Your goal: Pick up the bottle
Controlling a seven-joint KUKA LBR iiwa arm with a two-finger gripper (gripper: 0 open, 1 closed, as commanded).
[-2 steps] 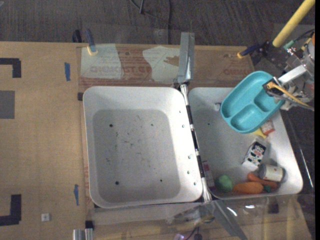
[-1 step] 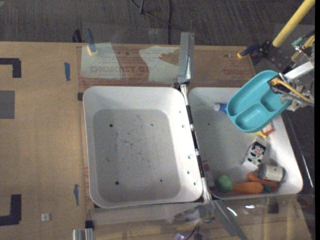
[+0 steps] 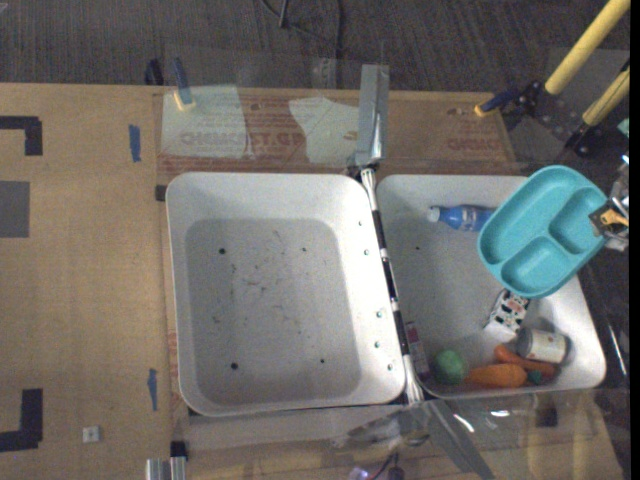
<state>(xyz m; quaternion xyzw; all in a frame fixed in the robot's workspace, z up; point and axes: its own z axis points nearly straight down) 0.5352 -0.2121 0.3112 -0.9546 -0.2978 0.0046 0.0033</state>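
**Bottle untouched; a teal tray is up in the air instead**

The bottle (image 3: 462,216) lies on its side near the far wall of the right bin (image 3: 440,298), white cap pointing toward the divider between the two bins. Its blue body runs under the edge of a teal divided tray (image 3: 540,230), which hangs tilted above the bin's far right corner and hides the bottle's other end.

The pincer (image 3: 610,218) shows as a small patch at the tray's right rim. It appears to be gripping that rim, but whether its fingers are apart or together I cannot tell; they are too small and partly cut off.

At the near end of the right bin sit a green ball (image 3: 450,365), an orange carrot-like toy (image 3: 497,375), a small grey cylinder (image 3: 545,346) and a patterned card (image 3: 508,311). The left bin (image 3: 200,208) stands beside it on the desk (image 3: 70,288).

By my judgement the task has not begun in earnest: the bottle rests in the bin, nothing grips it, and the tray would have to be out of the way before a clean reach to it.
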